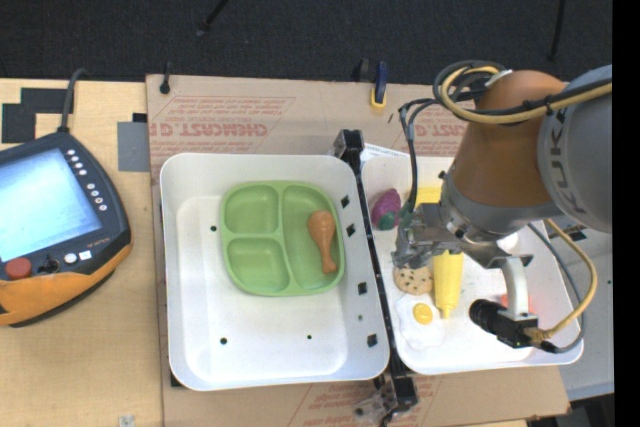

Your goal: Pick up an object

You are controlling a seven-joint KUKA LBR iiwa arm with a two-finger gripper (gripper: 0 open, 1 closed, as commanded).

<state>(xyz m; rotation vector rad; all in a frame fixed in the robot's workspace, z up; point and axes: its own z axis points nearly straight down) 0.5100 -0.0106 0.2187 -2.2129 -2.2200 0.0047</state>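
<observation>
Presently, the scene reads as follows, from the bench's near edge back to its far side.

- The right bin (570, 345) holds a fried egg toy (420, 315) nearest the front edge, with a round cookie (410, 279) just behind it.
- A yellow bottle (448, 281) lies just right of the cookie, its long axis running roughly front to back in the view.
- The gripper (425, 245) sits low over this cluster, directly behind the cookie and at the far end of the yellow bottle. Whether it is spread or closed cannot be told; the wrist hides it.
- A purple-and-green toy (385, 208) lies just left of the gripper, near the divider.
- Judgement: the yellow bottle and the cookie are the nearest candidates. Both lie on the near side of the gripper, so a short move toward the front edge is likely needed.
- In the left bin (190, 315), a green divided tray (250, 265) carries a drumstick toy (323, 237) in its right compartment, well apart from the gripper.
</observation>
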